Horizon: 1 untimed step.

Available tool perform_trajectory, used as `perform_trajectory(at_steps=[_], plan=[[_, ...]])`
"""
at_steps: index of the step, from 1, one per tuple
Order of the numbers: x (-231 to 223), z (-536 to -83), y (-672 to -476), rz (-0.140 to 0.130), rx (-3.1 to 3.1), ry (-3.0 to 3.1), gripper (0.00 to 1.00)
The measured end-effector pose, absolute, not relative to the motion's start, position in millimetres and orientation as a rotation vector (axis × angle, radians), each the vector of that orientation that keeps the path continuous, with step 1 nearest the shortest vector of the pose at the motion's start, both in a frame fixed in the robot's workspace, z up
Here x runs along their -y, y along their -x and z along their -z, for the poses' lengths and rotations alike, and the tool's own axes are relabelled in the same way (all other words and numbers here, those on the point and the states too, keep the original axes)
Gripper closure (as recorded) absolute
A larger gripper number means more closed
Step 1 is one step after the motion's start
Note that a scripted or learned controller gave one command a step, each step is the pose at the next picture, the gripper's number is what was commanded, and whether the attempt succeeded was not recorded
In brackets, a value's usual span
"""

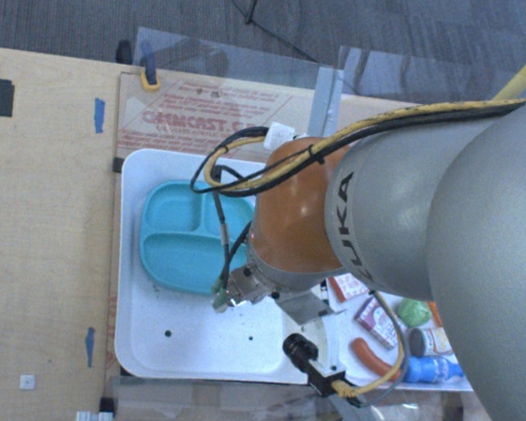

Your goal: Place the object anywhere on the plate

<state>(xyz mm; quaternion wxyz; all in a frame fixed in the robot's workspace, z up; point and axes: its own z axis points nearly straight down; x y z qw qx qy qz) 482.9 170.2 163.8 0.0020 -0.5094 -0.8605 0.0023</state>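
The end effector [225,297] sits at the blue plate's [179,242] lower right edge — I cannot tell how it is set or what it has. Bare white bin [182,337] floor lies below. The right bin [441,386] has toy food [412,312].

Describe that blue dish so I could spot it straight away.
Look at the white bin under the big grey arm, the one on the camera view's left. The plate lies in its upper left part, partly hidden by the arm's orange band. It is turquoise with raised dividers forming compartments, unlike the small packets and toy foods in the other bin.
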Motion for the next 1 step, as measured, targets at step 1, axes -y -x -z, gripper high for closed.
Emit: perform_trajectory(at_steps=[1], plan=[[-135.7, -287.6, -517.6, -0.006, 2.701, 1.600, 1.00]])
